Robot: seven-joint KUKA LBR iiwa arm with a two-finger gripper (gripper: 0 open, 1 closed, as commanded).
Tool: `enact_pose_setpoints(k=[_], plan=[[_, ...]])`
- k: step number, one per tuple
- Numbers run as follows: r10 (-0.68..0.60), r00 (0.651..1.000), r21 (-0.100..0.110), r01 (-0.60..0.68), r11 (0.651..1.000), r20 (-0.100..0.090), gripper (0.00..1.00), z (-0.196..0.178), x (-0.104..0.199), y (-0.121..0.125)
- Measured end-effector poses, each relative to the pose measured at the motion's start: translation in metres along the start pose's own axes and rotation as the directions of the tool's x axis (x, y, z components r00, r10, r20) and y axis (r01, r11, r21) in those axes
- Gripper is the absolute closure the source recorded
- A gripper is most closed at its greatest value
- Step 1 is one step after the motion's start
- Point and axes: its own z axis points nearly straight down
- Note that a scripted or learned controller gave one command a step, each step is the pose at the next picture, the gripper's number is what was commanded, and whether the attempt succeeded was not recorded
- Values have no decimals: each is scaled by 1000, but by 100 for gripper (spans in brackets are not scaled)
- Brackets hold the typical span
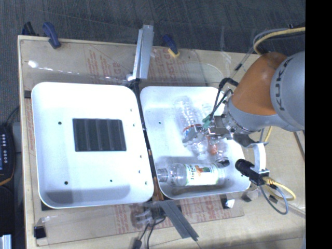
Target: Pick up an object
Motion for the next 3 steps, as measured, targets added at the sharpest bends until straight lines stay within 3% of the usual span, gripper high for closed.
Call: enact_pose_setpoints(k=[1, 2, 3], plan=[[-138, 990, -1, 138, 990, 0, 0, 99, -32, 43], [-330, 944, -6, 330, 944, 5, 0, 104, -11, 83], [-332, 943, -7, 332, 943, 6, 100, 93, -12, 83]])
